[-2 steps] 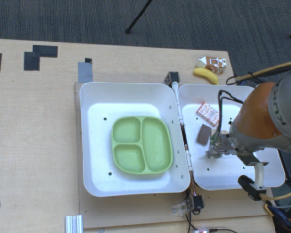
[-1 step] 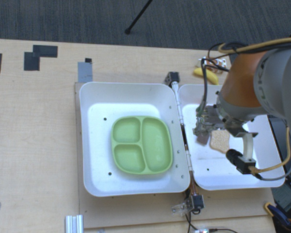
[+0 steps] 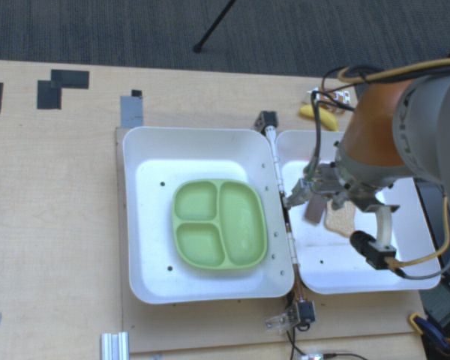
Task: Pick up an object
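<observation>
The gripper hangs low over the right bin, with a tan, toast-like piece just to its right on the bin floor; whether it is spread or closed I cannot tell.

The pale green three-compartment plastic plate shows a smooth, faintly glossy face. Under it, the left shallow white plastic bin gleams, smooth and bright. The light wooden table looks matt with fine grain. The arm's orange band carries a soft satin sheen.
</observation>
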`<state>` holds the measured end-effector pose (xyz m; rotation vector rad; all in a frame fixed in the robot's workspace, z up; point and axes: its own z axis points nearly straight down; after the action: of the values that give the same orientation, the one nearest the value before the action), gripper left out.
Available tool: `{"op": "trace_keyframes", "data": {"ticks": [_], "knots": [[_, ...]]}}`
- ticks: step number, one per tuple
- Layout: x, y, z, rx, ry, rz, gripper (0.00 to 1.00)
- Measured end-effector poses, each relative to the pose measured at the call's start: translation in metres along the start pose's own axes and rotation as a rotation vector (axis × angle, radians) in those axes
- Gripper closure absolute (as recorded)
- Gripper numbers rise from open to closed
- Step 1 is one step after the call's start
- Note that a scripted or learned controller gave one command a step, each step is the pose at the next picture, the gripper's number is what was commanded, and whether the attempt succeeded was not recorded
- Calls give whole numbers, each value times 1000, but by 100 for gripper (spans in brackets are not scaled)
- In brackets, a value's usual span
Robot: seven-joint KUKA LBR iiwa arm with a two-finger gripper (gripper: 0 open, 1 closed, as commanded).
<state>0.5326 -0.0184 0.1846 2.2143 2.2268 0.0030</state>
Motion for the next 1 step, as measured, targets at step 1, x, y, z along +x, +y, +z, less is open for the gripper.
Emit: {"op": "trace_keyframes", "data": {"ticks": [1], "knots": [[-66, -29, 24, 1, -1, 3, 0]]}}
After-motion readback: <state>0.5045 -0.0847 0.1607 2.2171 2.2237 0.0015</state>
